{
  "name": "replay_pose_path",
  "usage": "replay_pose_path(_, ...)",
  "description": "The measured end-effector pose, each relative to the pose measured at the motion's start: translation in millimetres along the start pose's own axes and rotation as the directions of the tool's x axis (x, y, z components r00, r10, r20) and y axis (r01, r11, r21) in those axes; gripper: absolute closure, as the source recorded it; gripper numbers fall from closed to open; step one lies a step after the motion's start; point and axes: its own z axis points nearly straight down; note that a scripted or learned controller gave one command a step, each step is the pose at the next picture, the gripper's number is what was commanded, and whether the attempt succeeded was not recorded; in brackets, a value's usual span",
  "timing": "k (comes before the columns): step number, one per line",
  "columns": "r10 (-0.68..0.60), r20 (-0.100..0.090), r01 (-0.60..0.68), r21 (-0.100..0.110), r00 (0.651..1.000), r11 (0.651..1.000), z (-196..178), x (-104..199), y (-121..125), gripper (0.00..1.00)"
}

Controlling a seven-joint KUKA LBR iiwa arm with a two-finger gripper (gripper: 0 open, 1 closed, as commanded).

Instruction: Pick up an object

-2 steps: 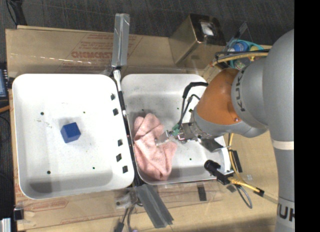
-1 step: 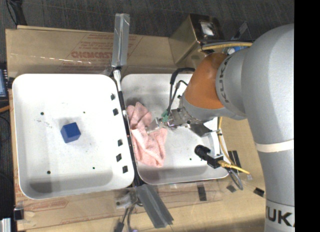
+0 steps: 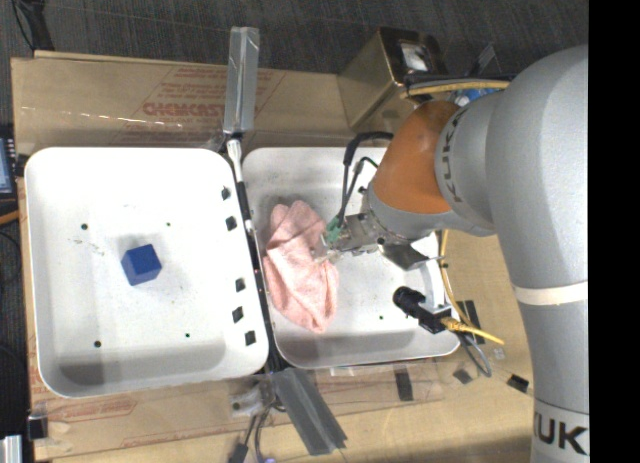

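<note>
Two shallow white bins [image 3: 60,251] sit side by side. Centre frame, the grey arm's two-finger gripper [image 3: 334,243] touches a crumpled pink cloth [image 3: 298,269] in the right bin; its grasp I cannot tell. A thin fold might slip free. A small blue cube [image 3: 141,263] lies left.

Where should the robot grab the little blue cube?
Probably by two opposite flat sides, coming straight down from above. The blue cube sits alone on the left bin floor, away from the walls, so the pincer fingers likely have room on either side.
</note>
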Motion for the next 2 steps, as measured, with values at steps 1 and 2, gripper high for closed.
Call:
replay_pose_path(1,0.0,0.001,0.0,0.0,1.0,1.0,-0.1,-0.3,-0.1,0.0)
replay_pose_path(2,-0.026,0.003,0.026,-0.001,1.0,1.0,9.4,21.0,8.5,0.0)
